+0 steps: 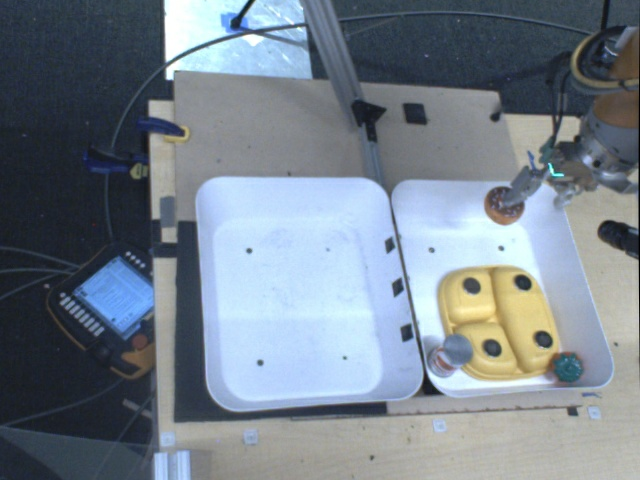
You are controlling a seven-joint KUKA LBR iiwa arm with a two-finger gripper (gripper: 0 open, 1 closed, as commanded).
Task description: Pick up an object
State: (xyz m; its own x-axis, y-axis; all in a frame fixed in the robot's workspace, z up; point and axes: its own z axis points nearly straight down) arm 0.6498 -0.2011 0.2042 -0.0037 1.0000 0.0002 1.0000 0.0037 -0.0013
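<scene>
Approach step, nothing lifted. End effector (516,196) poised at brown round object (503,208) in right bin's (585,298) far corner; open or closed, impossible to tell. Next: descend, close, raise.

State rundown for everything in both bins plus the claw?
Left white bin: sits beside the right bin.
Right white bin: holds four things.
Yellow moulded plastic tray: flat, near front.
Small brown round object: at back, right under the claw tip.
Grey round knob: against the tray's front-left corner.
Green round object: front-right corner.
Claw: over the brown object; grip unclear.
</scene>
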